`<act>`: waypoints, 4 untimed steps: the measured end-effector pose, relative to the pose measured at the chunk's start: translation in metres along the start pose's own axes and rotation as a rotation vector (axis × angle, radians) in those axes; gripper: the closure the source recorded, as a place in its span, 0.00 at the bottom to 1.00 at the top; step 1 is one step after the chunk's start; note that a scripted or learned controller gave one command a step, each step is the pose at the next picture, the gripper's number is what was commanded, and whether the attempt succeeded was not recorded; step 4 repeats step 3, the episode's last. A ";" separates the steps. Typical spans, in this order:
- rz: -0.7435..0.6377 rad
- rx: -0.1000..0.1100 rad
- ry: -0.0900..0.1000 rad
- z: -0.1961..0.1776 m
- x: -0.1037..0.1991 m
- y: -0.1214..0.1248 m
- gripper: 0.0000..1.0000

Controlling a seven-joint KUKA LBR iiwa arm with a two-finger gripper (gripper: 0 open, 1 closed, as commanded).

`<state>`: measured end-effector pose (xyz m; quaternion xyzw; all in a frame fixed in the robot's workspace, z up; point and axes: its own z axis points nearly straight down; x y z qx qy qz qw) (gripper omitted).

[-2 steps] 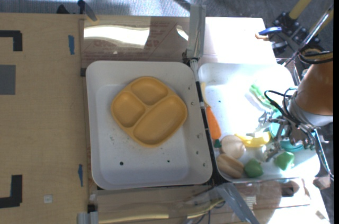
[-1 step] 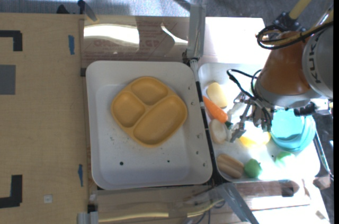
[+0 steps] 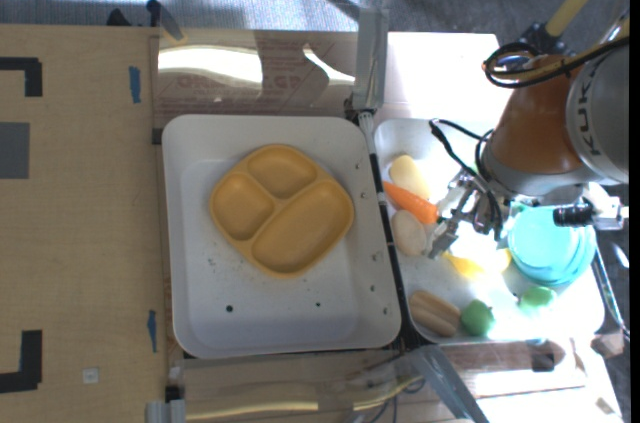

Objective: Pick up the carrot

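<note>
The carrot (image 3: 410, 200) is a short orange piece lying at a slant against the left wall of the right bin (image 3: 425, 133). Its right end points toward my gripper (image 3: 447, 220), which hangs low over the bin just to the right of it. The gripper is open, its metal fingers (image 3: 439, 244) apart beside the carrot's tip, and nothing is held between them. The carrot rests on the bin floor.
A pale yellow piece (image 3: 408, 173) and a beige piece (image 3: 409, 233) flank the carrot. A yellow bit (image 3: 466, 264), a bread roll (image 3: 433, 311), a green ball (image 3: 477, 316) and a teal cup (image 3: 545, 248) crowd the right bin. The left bin (image 3: 200, 291) holds a yellow divided plate (image 3: 282, 208).
</note>
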<state>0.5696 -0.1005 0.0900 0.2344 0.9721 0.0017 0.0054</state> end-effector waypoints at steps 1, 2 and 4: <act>0.481 -0.001 -0.003 0.001 -0.008 0.003 0.00; 0.562 0.003 -0.001 0.002 -0.056 0.020 0.00; 0.558 -0.001 -0.010 -0.012 -0.058 0.022 1.00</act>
